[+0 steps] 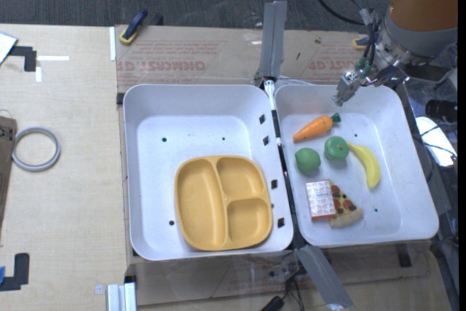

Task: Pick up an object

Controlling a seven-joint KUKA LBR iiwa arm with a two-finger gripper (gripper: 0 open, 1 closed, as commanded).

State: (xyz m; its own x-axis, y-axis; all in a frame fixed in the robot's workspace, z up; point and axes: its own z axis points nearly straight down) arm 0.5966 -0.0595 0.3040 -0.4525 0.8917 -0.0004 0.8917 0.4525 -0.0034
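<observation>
A roll of tape (34, 148) lies on the wooden bench (65, 215), left of the bins; a blue-and-yellow tool (134, 26), possibly a clamp, rests on cardboard (196, 54) behind them.

Two white bins sit side by side on the desk (65, 229). The left bin (145, 120) holds a yellow divided plate (222, 202). The right bin (393, 222) holds a carrot (314, 127), a lime (308, 160), a green apple (336, 148), a banana (366, 163), a small red-and-white box (320, 200) and a pizza slice (345, 210) touching the box. The gripper (345, 91) hangs over the right bin's far edge, apart from the carrot. A tape roll (34, 148) lies at the desk's left.
</observation>
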